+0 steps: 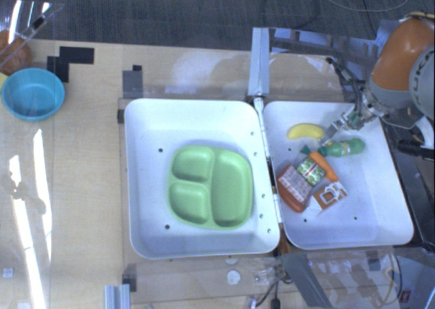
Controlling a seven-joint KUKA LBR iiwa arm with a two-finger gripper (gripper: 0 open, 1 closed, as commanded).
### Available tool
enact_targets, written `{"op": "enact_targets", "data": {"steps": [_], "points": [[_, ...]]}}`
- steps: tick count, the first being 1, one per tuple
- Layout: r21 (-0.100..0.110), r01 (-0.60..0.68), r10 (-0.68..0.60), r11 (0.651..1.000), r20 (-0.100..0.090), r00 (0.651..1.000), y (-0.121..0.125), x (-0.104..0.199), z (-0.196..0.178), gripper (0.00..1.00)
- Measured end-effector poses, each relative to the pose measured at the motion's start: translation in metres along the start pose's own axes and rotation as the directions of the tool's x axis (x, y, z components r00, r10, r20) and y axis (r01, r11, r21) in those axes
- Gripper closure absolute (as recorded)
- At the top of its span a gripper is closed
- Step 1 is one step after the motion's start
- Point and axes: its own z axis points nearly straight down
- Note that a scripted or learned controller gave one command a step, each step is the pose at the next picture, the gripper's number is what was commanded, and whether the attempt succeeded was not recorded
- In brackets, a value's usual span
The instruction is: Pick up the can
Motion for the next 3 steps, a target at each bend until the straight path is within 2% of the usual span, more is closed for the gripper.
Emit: {"op": "enact_targets", "data": {"steps": [1,2,3], "points": [[-0.002,-0.1,0.1,0.995,0.008,0.995,0.004,0.009,0.008,0.0],[-0.011,-0.095,0.095,0.995,0.013,0.995,0.008,0.009,-0.001,1.0],[-0.009,0.27,-0.269,0.963,0.019,0.963,-0.013,0.028,0.008,1.0]]}}
